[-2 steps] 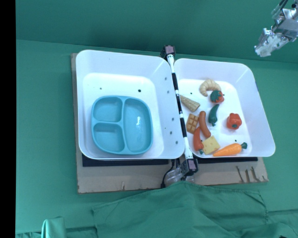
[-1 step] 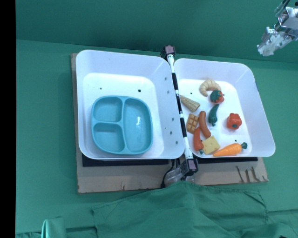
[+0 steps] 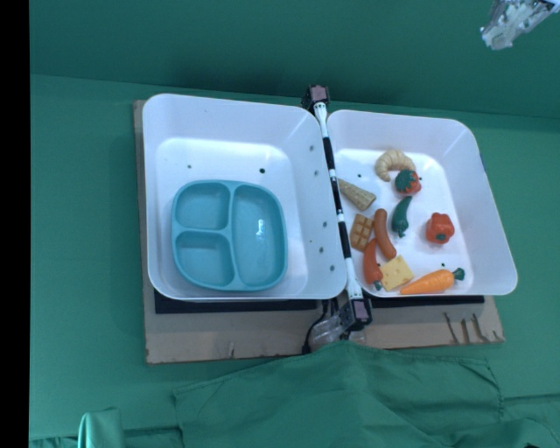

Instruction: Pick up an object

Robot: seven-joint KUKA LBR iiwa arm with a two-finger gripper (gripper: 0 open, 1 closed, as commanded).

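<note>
The gripper hangs high at the far right corner, well apart from both bins; from here I cannot tell how it is set or whether it carries anything.

Nothing looks picked yet, so I judge this the approach step. The toy food sits in the right bin: a croissant, a red pepper, a carrot, two sausages, a cheese block. The left bin bears a teal divided plate. Next the arm must come down over one piece; the pepper stands freest. I can read no writing or brand anywhere.
</note>
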